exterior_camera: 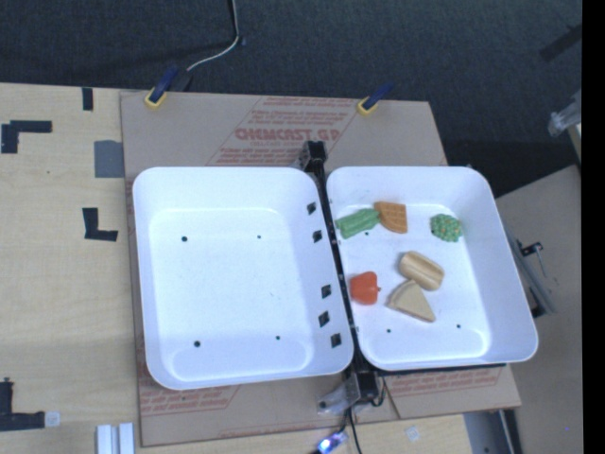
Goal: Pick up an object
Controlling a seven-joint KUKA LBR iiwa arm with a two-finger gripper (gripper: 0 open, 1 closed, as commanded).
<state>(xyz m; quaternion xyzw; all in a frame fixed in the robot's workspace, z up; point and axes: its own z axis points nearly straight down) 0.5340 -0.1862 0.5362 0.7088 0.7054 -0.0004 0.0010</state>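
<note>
All six toys lie in the right bin (473,189); the red piece (364,288) sits at seven o'clock, apart from its neighbours, so it makes the easiest target. I cannot tell how the jaws stand.

A small, pale grey angular part (565,118) is seen at the right edge of the view, just above the corner of the desk (560,218). Whether it belongs to the arm cannot be told. Above it, a dark blurred bar (561,43) is seen slanting. Finer detail on either is too blurred to be made out.
</note>
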